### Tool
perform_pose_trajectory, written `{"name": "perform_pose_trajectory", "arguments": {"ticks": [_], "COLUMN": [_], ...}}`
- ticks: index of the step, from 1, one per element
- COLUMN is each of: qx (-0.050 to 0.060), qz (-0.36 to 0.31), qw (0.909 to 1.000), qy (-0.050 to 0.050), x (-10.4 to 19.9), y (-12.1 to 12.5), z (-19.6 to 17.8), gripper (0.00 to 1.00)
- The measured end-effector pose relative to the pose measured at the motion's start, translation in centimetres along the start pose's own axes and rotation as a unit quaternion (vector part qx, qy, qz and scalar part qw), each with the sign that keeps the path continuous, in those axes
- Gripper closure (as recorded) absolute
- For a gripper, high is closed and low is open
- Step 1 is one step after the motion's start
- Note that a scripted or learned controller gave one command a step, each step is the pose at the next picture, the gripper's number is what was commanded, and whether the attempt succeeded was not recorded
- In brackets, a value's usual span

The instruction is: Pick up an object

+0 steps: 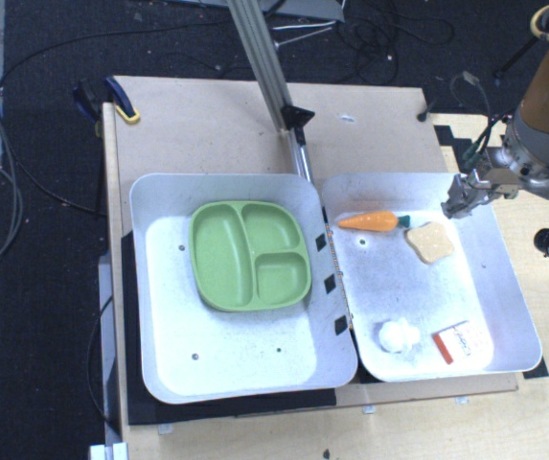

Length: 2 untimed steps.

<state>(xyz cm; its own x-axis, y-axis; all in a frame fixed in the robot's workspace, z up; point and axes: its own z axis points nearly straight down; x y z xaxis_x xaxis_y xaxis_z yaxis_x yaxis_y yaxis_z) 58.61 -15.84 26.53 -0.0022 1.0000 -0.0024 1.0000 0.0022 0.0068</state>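
White bins sit side by side on the wooden bench. In the left bin (159, 353) lies a green plate (251, 255) with three little sections. It sits in the far half of that bin, toward the right wall.

In the right bin (504, 295) are four small things. An orange toy carrot (369, 221) lies on its side near the far edge, with its green end pointing right. Just to the right of it, and a bit nearer, is a tan piece that looks like bread (431, 242). The carrot's green tip and the bread are very close; I cannot tell if they touch. Down in the near part of the bin sits a white fluffy lump (399, 334). Right of the lump is a small red and white packet (454, 341), lying tilted.

The grey arm comes in from the right. Its gripper (461, 202) hangs over the far right corner of the right bin, close to the bread but above it. Nothing sits between its fingers. I cannot tell if the claw is apart or together, because it is too small and dark.
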Motion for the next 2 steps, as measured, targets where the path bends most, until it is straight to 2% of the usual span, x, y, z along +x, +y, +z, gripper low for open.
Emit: {"name": "perform_pose_trajectory", "arguments": {"ticks": [2], "qx": [0.004], "qz": [-0.003], "qw": [1.0000], "qy": [0.002], "x": [11.7], "y": [0.4], "z": [1.5], "gripper": [1.00]}}
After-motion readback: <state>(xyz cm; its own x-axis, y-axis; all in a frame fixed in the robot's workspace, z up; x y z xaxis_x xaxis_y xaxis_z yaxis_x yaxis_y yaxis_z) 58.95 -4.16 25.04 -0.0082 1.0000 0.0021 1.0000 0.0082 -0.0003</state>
